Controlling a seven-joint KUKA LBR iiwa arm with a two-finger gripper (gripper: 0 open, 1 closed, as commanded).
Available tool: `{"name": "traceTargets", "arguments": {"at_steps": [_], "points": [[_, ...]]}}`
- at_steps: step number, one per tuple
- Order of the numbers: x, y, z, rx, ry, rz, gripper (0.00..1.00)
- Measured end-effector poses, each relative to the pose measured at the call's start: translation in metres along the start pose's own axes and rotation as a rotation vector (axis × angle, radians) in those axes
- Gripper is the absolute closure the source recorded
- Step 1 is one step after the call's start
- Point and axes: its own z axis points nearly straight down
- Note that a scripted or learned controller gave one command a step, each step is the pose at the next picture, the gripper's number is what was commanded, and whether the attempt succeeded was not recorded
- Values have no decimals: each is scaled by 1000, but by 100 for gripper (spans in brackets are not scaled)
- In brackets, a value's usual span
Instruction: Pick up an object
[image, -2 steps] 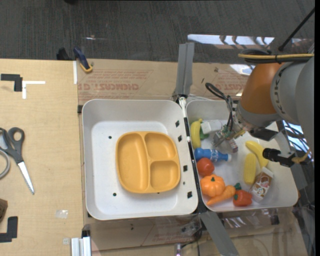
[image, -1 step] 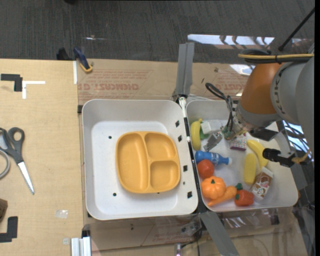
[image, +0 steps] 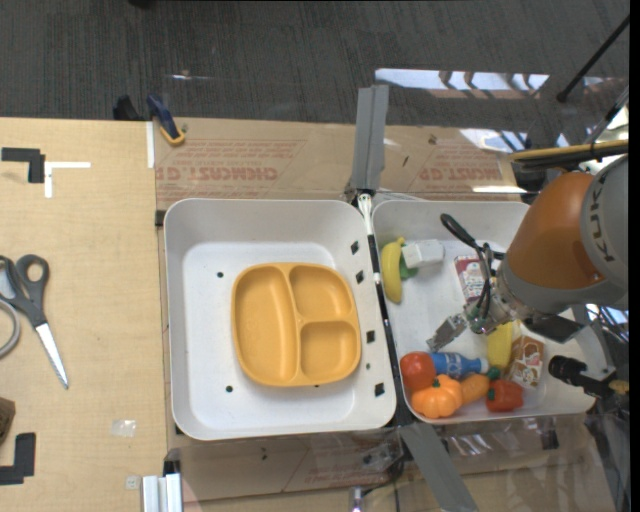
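The right bin (image: 420, 215) holds several toy foods. A yellow banana (image: 391, 272) lies by its left wall, with a green piece (image: 410, 259) and a white block (image: 429, 252) beside it. Along the front lie a red tomato (image: 417, 369), an orange pumpkin (image: 436, 400), a blue bottle (image: 456, 362), a carrot (image: 472, 388) and a red pepper (image: 505, 396). My gripper (image: 462, 325) hangs low over the middle of this bin, just above the blue bottle and next to a yellow piece (image: 498, 346). Nothing is visibly held.
The left bin (image: 190, 330) holds a yellow divided plate (image: 297, 323). A red-and-white packet (image: 467, 279) and a snack packet (image: 527, 361) lie near the arm. Scissors (image: 38, 315) rest on the bench at far left. The orange-banded arm (image: 560, 245) covers the bin's right side.
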Motion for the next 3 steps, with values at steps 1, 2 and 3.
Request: {"name": "traceTargets", "arguments": {"at_steps": [1, 2, 3], "points": [[25, -33, -1, -5, -2, -354, 0], [23, -29, -12, -15, -12, -351, 100], [34, -29, 0, -4, -2, -694, 100]]}}
